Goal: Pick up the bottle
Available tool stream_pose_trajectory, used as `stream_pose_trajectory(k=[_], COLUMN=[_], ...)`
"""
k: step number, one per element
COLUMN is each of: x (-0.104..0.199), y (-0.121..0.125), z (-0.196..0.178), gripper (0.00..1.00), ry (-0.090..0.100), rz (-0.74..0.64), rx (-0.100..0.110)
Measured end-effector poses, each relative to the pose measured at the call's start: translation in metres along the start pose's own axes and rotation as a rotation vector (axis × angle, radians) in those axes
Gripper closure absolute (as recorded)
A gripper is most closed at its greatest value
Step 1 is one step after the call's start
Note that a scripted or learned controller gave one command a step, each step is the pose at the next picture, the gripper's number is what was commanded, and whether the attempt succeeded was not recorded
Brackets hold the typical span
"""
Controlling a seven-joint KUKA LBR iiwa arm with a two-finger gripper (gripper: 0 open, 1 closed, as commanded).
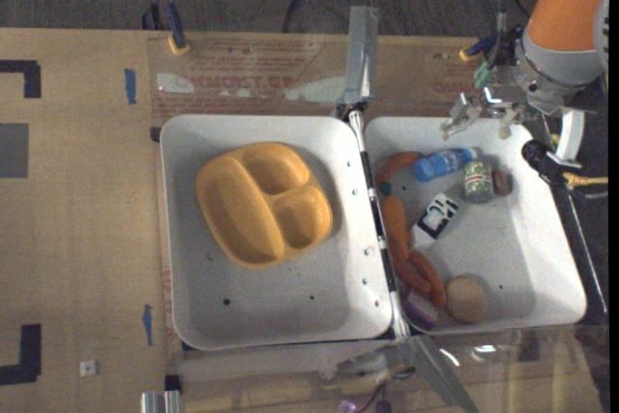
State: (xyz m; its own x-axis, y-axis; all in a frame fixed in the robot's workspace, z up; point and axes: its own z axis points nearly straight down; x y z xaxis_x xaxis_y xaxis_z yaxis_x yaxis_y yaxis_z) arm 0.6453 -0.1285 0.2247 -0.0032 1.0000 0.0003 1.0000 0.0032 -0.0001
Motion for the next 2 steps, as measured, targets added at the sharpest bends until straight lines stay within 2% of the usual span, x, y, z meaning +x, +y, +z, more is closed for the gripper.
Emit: stream_pose_trajectory(k=[1,2], x=[0.031,-0.035], y=[0.021,0.002], z=[0.128,0.139], gripper=[0.00,0.00], ry=[-0.001,0.000], rz=[0.012,0.174], rx=[-0.006,0.001])
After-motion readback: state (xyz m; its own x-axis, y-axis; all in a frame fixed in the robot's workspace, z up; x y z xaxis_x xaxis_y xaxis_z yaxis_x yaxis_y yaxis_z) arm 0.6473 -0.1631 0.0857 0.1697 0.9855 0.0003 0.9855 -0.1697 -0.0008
